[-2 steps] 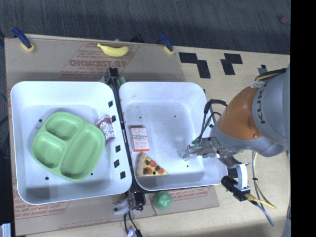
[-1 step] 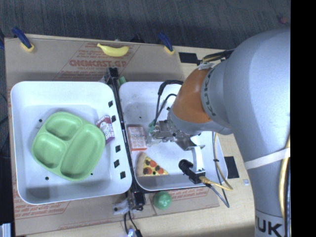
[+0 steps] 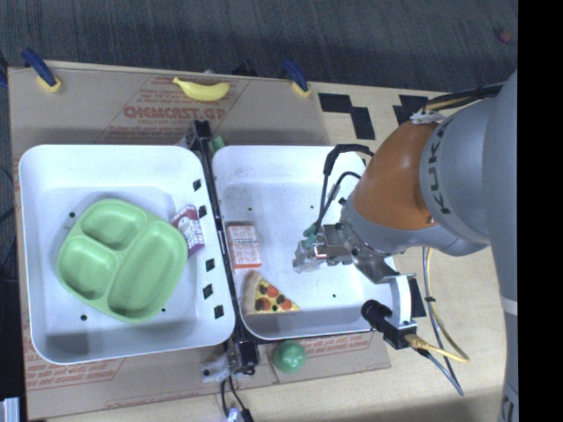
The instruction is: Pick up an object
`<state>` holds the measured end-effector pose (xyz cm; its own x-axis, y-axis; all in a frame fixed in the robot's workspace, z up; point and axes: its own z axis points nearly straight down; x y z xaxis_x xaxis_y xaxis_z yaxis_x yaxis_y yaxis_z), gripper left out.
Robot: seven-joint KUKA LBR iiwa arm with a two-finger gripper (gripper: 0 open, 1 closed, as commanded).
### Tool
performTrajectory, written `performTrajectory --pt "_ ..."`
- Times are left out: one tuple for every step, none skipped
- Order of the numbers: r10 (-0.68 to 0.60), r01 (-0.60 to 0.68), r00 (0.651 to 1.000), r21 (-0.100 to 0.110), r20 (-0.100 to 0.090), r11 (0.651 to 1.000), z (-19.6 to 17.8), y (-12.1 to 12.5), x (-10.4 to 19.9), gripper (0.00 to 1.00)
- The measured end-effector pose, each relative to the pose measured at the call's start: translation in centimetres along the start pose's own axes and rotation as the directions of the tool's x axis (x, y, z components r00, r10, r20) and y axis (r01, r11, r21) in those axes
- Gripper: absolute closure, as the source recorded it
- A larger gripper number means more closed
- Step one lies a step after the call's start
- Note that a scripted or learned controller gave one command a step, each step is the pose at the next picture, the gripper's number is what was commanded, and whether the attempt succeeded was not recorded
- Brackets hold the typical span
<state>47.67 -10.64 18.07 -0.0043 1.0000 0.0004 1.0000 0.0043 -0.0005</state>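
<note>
My gripper [image 3: 308, 255] hangs over the middle of the right bin [image 3: 273, 161], under the grey arm with its orange band. I cannot make out how it stands or whether it has anything. A toy pizza slice [image 3: 267, 295] lies near the bin's front left corner. An orange-and-white packet [image 3: 243, 244] lies flat by the bin's left wall. Both sit to the left of the gripper, apart from it.
The left bin [image 3: 53, 174] holds a green divided plate [image 3: 121, 258] and a small dark red packet [image 3: 188, 229] at its right wall. A yellow banana [image 3: 201, 87] lies on the cardboard behind the bins. A green ball [image 3: 288, 355] rests in front of the right bin.
</note>
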Motion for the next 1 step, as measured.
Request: performTrajectory --pt "0.000 0.000 1.000 0.000 0.001 1.000 -0.71 -0.04 -5.19 1.00"
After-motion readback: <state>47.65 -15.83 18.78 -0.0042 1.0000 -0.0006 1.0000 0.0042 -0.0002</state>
